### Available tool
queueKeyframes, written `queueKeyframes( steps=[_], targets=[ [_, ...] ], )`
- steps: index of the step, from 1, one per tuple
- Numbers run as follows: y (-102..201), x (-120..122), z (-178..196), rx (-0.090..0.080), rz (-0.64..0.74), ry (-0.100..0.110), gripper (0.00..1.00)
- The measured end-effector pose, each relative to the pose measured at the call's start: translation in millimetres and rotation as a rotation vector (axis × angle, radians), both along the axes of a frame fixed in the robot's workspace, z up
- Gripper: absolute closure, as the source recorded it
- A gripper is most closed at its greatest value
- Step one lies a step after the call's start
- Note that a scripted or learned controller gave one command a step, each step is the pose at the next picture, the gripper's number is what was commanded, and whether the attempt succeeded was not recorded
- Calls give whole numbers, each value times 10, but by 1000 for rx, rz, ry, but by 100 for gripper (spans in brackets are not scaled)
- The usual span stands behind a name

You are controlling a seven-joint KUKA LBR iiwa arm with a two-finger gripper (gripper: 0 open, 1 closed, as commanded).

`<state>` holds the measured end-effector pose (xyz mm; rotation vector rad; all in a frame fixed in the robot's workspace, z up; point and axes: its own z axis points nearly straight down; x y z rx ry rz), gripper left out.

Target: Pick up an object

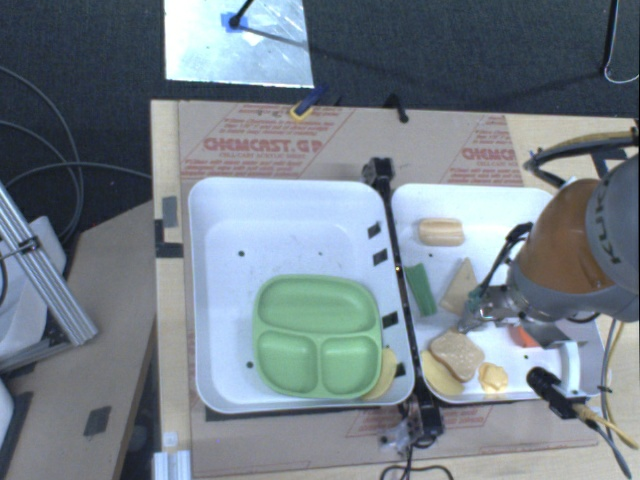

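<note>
My gripper is low in the right bin, on the end of the grey and orange arm that comes in from the right. It sits just below a beige wedge and just above a tan bread slice. I see nothing held in it. A green stick lies to its left, by the bin's left wall. A tan roll lies further back. A small yellow piece and a yellow disc lie near the front wall. An orange bit peeks out under the wrist.
The left bin holds a green divided plate with a yellow piece at its right edge. A black divider runs between the bins. Cables loop beside the arm at the right.
</note>
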<state>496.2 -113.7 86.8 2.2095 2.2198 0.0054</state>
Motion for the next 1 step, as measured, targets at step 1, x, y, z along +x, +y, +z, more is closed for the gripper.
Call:
queueKeyframes(
  steps=[1],
  targets=[
    [294,-74,-7,2,0,1,100]
  ],
)
